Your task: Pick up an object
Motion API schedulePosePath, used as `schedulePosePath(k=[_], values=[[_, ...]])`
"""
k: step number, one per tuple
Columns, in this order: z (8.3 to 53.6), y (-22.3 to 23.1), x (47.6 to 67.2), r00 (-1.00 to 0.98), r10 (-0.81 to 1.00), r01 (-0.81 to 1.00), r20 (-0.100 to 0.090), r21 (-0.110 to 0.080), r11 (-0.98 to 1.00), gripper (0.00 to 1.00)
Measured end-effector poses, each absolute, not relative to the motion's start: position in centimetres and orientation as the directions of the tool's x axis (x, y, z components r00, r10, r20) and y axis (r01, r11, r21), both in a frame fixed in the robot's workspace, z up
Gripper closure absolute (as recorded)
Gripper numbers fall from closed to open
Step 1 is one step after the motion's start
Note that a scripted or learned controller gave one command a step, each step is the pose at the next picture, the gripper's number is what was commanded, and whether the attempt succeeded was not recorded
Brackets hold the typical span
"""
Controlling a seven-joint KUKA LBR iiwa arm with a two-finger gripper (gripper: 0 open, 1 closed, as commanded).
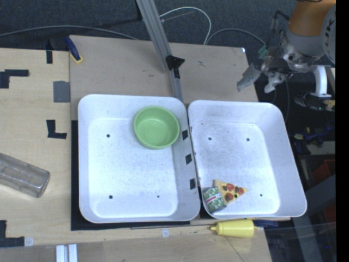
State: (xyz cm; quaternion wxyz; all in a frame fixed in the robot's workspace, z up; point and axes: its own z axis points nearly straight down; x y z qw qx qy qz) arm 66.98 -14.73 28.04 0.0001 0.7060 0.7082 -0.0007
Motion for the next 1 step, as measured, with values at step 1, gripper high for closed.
schedulePosePath(k=[1], values=[[28.04, -14.74, 66.97, -0.003, 1.0, 1.0, -0.002, -0.001, 0.003, 0.0]])
